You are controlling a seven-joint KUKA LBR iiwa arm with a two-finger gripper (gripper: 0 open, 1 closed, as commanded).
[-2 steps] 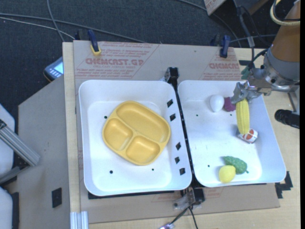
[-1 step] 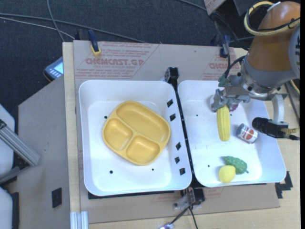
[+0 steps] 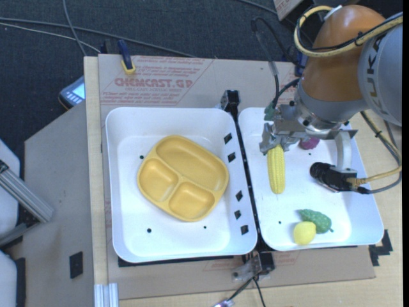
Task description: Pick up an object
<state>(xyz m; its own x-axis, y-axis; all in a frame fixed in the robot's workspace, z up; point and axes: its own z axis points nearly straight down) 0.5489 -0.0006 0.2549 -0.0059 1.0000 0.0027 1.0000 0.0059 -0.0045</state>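
Here the hand [image 3: 279, 142] hangs right of centre in the frame, over the top end of the corn cob [image 3: 277, 169] in the right bin [image 3: 370, 226]; its grip state I cannot tell. Best to close squarely across the cob's width before lifting.

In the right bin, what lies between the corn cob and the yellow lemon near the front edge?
Nothing: in the camera view, the stretch from the corn cob down to the yellow lemon is bare white floor of the right bin. The green item lies beside the lemon.
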